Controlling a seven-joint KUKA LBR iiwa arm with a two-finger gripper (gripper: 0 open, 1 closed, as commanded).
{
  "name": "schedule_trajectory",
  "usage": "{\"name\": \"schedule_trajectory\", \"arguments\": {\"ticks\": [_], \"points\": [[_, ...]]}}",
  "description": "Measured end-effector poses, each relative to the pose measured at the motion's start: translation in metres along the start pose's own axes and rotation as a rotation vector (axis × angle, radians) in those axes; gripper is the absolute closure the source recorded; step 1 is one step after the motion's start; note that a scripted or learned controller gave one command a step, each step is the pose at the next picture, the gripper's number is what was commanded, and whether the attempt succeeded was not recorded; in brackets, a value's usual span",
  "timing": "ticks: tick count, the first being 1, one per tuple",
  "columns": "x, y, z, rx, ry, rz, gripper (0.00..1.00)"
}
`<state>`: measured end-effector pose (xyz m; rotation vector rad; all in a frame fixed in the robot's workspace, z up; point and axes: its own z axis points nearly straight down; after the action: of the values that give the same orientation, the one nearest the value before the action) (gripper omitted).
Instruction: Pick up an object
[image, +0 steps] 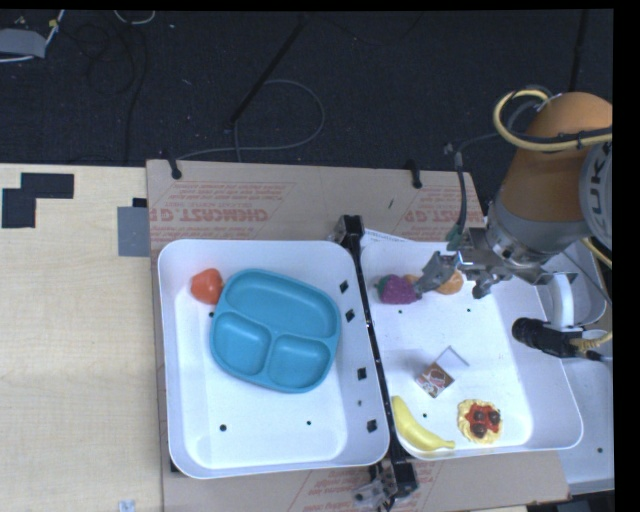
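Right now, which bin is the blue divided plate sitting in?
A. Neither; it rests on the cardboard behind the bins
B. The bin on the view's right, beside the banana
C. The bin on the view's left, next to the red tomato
C. The blue divided plate lies in the left bin, with the red tomato at its upper left corner.

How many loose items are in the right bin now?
5: purple grapes and an orange piece at the far end, small packet mid-bin, banana and pizza piece at the near edge. The arm may hide more.
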<state>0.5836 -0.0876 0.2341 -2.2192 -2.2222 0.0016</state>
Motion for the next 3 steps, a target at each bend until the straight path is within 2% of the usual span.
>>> {"name": "schedule_trajectory", "arguments": {"ticks": [2, 3], "points": [[-0.003, -0.003, 0.127, 0.009, 0.002, 0.002, 0.0], [-0.001, -0.004, 0.148, 0.005, 0.001, 0.002, 0.0]]}}
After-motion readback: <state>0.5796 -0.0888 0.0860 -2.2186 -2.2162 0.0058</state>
